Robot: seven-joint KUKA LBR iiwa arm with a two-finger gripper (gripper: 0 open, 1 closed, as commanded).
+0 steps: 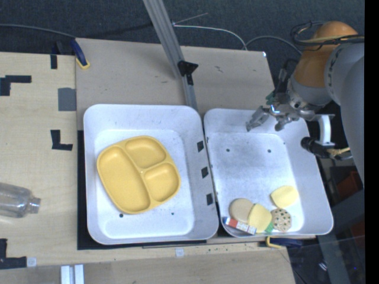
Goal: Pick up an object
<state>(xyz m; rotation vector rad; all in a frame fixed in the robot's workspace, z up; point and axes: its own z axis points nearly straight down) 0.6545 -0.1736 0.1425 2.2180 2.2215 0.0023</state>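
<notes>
While the gripper point(267, 120) is hovering with fingers spread and grasping nothing at the right bin point(249, 158)'s twelve o'clock rim, every candidate is sitting far off at five o'clock: a yellow piece point(284, 195), a tan round piece point(240, 208) and a speckled cookie point(282, 219), bunched touching each other against the near wall. Closing on that cluster is risking a nudge, a double grab, or fingers striking the wall.

- The clear bottle point(16, 200) on the table point(35, 147) is cut off by the left edge.
- The small items point(260, 215) overlap, perhaps 4.
- The tool point(270, 119) fingertips are too blurred to read.
</notes>
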